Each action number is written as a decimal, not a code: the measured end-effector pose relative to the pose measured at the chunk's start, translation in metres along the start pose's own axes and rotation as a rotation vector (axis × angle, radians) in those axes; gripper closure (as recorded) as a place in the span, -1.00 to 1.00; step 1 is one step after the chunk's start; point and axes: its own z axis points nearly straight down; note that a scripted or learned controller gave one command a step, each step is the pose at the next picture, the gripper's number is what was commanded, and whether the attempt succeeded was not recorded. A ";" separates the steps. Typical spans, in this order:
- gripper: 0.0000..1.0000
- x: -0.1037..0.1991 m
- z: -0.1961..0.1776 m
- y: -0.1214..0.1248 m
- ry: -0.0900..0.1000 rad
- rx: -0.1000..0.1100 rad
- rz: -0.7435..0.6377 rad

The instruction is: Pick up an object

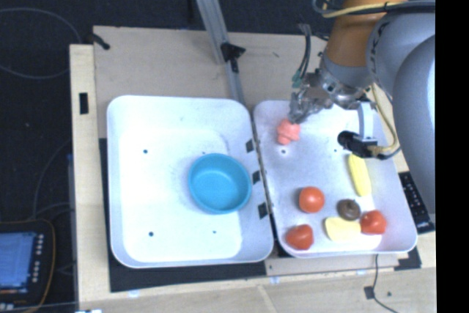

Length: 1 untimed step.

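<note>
Nearest the camera, along the front of the right-hand shallow white bin (388, 249), lie a round red tomato-like piece (299, 236), a pale yellow lump (341, 229) and another small red piece (374, 222), with a dark brown round item (349, 210) touching the yellow lump from behind. Just beyond them sits a third red ball (311, 199), and to its right a long pale yellow banana-shaped piece (358, 175) lies along the bin's right side. In the left-hand shallow white bin (139, 121) a blue plastic bowl (219, 182) rests alone near the inner wall. Farther back, at the far left corner of the right bin, a small pink soft-looking object (288, 132) sits directly below the gripper (300, 112), which hangs from the grey arm with its orange band (352, 44). The fingertips appear to meet the top of the pink object, but I cannot tell how wide they stand or whether they have closed on it. My judgement: the approach is done and the pink object looks like the chosen target, yet no grasp can be confirmed. It seems to rest on the bin floor, so the closing, or its confirmation, and the lift remain.
</note>
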 end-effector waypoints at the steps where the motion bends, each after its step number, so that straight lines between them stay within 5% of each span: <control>1: 1.00 -0.005 -0.047 0.003 0.002 0.001 0.002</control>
